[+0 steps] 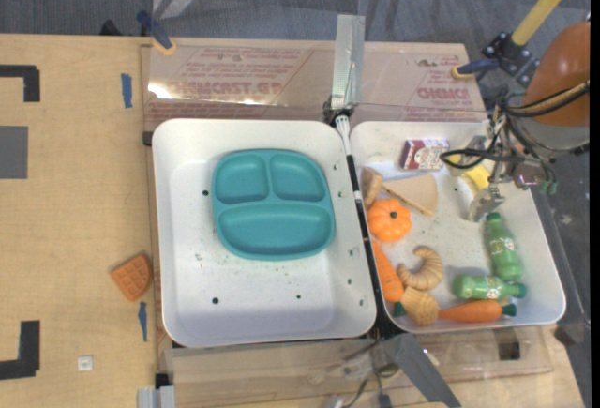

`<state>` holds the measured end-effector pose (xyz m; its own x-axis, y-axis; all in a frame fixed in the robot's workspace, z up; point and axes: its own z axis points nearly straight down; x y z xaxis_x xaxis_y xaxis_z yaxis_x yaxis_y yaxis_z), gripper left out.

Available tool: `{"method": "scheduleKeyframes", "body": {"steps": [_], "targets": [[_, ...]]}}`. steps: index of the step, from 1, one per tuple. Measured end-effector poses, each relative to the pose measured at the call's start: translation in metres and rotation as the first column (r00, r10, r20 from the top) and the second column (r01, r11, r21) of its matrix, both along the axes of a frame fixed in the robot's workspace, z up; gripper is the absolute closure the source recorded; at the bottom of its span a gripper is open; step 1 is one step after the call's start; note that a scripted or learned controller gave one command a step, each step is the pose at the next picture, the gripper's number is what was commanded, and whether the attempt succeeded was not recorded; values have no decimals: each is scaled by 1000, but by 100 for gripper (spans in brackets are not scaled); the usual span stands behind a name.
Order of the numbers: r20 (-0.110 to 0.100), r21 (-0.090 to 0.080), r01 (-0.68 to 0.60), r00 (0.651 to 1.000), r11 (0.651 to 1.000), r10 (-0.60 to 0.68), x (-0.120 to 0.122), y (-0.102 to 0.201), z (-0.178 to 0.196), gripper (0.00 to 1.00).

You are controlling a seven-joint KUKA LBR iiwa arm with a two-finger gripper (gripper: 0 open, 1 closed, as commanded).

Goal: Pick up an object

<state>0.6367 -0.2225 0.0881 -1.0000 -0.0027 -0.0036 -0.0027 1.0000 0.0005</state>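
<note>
My gripper hangs low over the far right part of the right bin, below the arm's orange band. A small yellow item lies right beside it, partly hidden by cables. Just below the gripper lies a green bottle, with a second green bottle next to it. An orange carrot rests along the bin's near wall. Whether anything sits in the gripper I cannot make out.
The right bin also holds a small pumpkin, a tan wedge, a red and white box, a croissant and a bread roll. A teal divided plate lies in the left bin. A waffle sits on the bench.
</note>
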Motion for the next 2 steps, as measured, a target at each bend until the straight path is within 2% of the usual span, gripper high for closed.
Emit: {"method": "scheduleKeyframes", "body": {"steps": [2], "targets": [[5, -4, -124, 992, 992, 124, -58, -1, 1, 0]]}}
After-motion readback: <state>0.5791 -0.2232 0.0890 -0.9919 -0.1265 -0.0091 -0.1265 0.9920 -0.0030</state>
